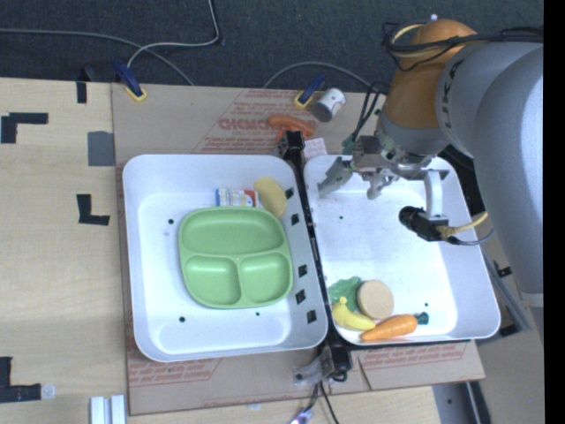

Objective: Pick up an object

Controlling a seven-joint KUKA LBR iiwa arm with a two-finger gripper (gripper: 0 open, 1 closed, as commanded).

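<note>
My gripper [353, 182] hangs over the far end of the right bin [468, 263], open, with nothing between its fingers. Toys lie together in that bin's near left corner: an orange carrot [388, 327], a yellow banana [351, 318], a round tan disc [374, 299] and a green piece [342, 288]. They are well apart from the gripper, toward the front. In the left bin [150, 237] sit a green divided plate [234, 256], a small box [234, 198] and a pale yellow piece [272, 195] behind it.
The black divider [305, 237] with clips runs between the two bins. Behind the bins on the cardboard lie an orange item [291, 123] and a small grey cylinder [328, 104]. Cables [212, 25] trail across the dark floor at the back.
</note>
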